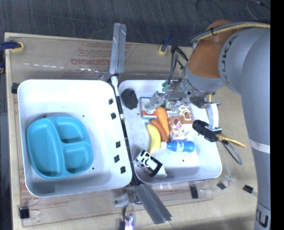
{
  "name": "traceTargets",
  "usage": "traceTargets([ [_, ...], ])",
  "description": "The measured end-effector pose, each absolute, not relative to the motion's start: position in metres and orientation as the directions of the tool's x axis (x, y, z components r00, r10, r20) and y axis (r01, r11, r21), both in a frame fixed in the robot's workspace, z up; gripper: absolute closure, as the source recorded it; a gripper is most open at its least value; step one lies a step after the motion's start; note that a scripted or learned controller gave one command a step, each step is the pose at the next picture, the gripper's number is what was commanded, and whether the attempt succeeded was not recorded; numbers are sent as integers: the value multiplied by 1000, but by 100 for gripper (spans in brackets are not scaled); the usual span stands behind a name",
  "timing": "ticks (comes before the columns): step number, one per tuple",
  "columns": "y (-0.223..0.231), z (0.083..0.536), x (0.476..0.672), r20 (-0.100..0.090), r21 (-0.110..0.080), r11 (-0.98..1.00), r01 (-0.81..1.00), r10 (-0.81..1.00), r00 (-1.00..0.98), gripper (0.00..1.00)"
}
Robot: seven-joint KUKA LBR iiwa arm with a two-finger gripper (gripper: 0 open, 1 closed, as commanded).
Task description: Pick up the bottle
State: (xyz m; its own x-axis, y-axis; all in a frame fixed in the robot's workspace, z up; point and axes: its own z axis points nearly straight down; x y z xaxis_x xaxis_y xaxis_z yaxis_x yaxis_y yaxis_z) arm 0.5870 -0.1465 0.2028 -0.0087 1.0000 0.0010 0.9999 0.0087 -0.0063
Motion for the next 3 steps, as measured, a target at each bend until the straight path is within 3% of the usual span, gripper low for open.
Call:
traceTargets([
  [1, -179, 155, 542, 1, -5, 128, 992, 992, -128, 0],
  [2, -210, 118, 484, -3, 10, 63, 998, 998, -63, 0],
  [3, -213, 106, 487, -16, 32, 60, 998, 998, -59, 0],
])
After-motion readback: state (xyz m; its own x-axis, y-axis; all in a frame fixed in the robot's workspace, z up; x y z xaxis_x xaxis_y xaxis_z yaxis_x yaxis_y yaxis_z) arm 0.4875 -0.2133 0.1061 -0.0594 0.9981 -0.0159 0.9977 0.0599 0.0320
